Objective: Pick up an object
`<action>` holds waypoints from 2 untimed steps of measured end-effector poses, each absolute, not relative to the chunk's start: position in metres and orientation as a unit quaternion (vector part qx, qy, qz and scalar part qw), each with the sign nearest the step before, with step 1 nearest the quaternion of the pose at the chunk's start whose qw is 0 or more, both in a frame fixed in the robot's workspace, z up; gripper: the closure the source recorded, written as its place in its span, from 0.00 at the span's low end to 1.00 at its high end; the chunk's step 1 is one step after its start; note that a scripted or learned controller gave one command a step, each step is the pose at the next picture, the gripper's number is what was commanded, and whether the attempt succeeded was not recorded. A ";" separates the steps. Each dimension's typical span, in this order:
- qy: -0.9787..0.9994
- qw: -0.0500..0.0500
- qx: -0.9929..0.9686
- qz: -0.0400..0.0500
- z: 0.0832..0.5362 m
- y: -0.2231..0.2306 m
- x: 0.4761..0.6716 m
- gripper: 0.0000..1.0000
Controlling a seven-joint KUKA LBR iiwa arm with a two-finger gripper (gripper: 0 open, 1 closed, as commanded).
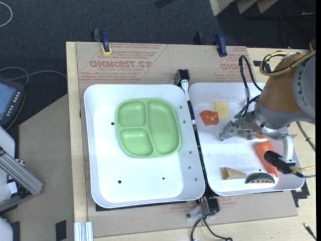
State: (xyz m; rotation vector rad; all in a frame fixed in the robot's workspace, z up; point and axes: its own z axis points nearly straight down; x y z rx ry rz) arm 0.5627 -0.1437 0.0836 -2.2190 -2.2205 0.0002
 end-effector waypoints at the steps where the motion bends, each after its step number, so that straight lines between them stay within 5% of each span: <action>1: -0.707 0.000 -0.707 0.000 0.095 -0.145 0.563 1.00; 2: -0.707 -0.002 -0.707 -0.001 0.144 -0.137 0.557 1.00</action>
